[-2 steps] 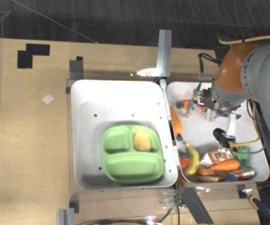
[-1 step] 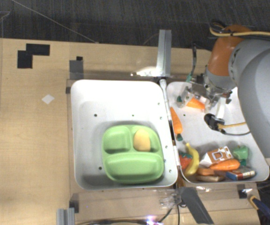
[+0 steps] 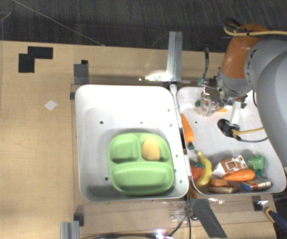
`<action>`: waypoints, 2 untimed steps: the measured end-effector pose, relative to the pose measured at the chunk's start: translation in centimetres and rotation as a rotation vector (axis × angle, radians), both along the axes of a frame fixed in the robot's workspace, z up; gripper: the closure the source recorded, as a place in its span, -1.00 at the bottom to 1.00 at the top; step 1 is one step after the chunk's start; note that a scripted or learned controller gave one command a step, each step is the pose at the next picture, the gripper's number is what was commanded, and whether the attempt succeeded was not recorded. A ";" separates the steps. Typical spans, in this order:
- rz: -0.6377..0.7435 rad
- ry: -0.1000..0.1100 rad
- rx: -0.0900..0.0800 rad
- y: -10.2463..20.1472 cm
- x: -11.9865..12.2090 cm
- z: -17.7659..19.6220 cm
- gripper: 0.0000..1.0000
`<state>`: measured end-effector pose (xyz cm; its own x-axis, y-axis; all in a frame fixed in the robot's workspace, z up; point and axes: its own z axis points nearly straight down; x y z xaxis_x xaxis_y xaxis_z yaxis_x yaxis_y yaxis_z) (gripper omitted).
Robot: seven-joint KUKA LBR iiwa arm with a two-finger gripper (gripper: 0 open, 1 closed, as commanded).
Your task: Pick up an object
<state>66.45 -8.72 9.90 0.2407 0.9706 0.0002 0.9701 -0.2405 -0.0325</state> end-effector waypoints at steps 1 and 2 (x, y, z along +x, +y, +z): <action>0.010 -0.038 -0.008 2.6 0.6 8.8 1.00; 0.011 -0.037 -0.008 2.6 0.6 8.8 -1.00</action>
<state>67.01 -6.13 18.70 0.2304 0.9731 0.0010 0.9731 -0.2304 0.0057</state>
